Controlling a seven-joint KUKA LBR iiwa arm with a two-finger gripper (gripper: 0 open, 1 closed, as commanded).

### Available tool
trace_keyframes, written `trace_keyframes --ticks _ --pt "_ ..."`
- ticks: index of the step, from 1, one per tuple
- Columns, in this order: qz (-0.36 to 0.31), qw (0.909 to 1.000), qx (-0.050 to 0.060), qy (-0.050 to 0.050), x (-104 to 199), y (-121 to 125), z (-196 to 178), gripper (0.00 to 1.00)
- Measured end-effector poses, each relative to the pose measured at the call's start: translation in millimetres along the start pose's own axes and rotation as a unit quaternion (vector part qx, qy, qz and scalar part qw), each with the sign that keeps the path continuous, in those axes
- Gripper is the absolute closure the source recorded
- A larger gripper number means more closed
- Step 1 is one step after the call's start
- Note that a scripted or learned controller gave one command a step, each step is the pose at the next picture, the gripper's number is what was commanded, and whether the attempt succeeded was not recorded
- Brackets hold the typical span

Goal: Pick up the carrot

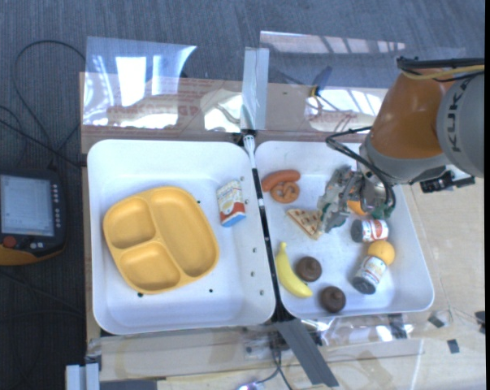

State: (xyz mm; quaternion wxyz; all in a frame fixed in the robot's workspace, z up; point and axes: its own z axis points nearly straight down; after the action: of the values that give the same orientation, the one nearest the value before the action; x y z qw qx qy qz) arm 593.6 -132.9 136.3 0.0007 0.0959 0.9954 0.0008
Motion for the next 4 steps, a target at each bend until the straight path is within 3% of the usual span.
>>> trace_keyframes --ticks 1,2,3,4 --pt "-0.032 0.9995 0.000 0.000 76.5 42.7 -47.5 1.00" --pt "-0.102 0.9948 0.001 0.005 85.2 -33.7 13.1 1.00" --pt "-0.104 0.9946 0.001 0.001 82.9 -31.7 10.1 0.00" --pt "-0.069 0.9976 0.000 0.001 10.6 -56.0 24.1 0.00"
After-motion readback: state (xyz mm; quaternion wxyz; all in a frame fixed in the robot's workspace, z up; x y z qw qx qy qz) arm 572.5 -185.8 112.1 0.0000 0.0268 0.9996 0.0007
